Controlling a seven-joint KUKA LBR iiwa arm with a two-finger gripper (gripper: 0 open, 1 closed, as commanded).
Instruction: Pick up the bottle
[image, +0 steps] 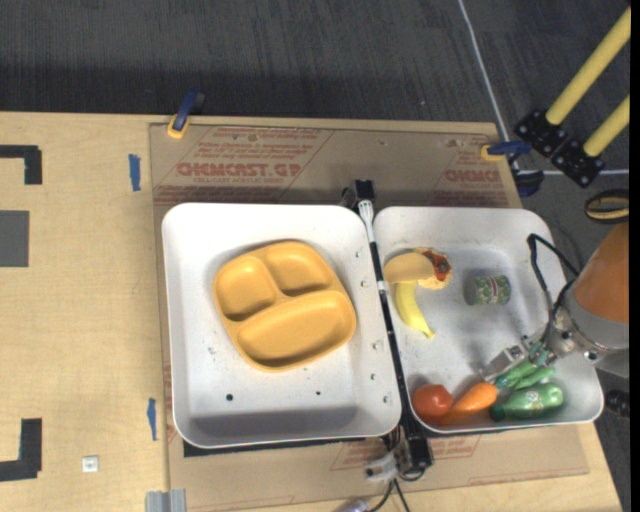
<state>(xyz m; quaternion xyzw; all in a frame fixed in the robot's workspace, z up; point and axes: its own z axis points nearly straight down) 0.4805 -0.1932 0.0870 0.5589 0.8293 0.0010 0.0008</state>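
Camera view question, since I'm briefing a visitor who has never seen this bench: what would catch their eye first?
Most striking is the yellow divided tray, lying alone in the left bin. Next comes the colourful clutter in the right bin: a banana near its left wall, a small green can mid-bin, and a tomato, carrot and green bottle along the near edge. The claw sits just above the bottle.

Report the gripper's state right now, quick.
Gripper: low in the right bin, at the green bottle and green pepper; open or closed cannot be told, no grasp visible.
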